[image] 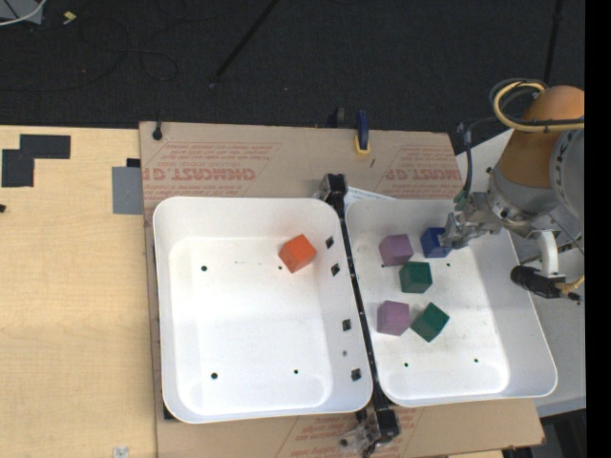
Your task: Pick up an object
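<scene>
Green cube [430, 322] tilted; tool [456, 229] beside small blue cube [434, 243].

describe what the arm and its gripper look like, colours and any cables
The arm is grey with rounded metallic segments and an orange band near its top. A yellowish cable loops beside that band, and a white tube with a black fitting hangs off its lower side. The gripper is a small grey metal piece.

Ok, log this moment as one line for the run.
gripper: right bin, at blue block, grasp unclear | also there: two purple, two green blocks | left bin: orange block
</scene>
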### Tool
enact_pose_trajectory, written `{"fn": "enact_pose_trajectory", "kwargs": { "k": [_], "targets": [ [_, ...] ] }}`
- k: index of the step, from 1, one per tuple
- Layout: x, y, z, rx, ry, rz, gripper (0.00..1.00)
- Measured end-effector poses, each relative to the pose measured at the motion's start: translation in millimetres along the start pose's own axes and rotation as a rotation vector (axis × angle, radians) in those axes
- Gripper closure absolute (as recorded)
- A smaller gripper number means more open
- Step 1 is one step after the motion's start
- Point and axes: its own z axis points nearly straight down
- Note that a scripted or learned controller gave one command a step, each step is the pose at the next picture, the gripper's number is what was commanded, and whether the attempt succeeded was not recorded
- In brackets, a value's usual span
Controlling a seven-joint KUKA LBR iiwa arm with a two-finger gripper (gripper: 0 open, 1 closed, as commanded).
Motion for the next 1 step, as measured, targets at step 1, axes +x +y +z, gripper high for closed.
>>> {"fn": "enact_pose_trajectory", "kwargs": {
  "k": [1],
  "targets": [
    [0.1,-0.1,0.1,0.0,0.0,0.0,1.0]
  ]
}}
